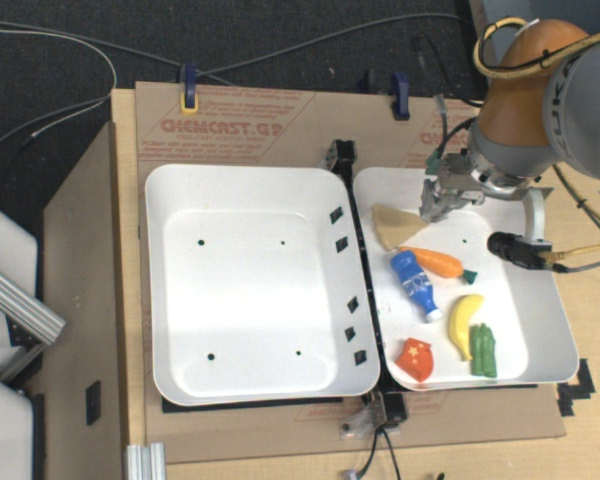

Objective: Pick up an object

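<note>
The right bin (540, 313) holds several toy foods. A tan wedge (392, 227) lies at its far left. Below it sit a blue bottle (415, 281) and an orange carrot (440, 263). Toward the front lie a yellow banana (464, 321), a green piece (483, 350) and a red strawberry-like piece (415, 359). My gripper (438, 204) hangs over the bin's far part, just right of the tan wedge's tip. Nothing shows between its fingers.
The left bin (180, 268) lies beside the right one, split from it by a black divider with clips (348, 258). Both rest on a cardboard sheet (230, 118) held by a yellow clamp (189, 86) and a blue clamp (400, 96).
</note>
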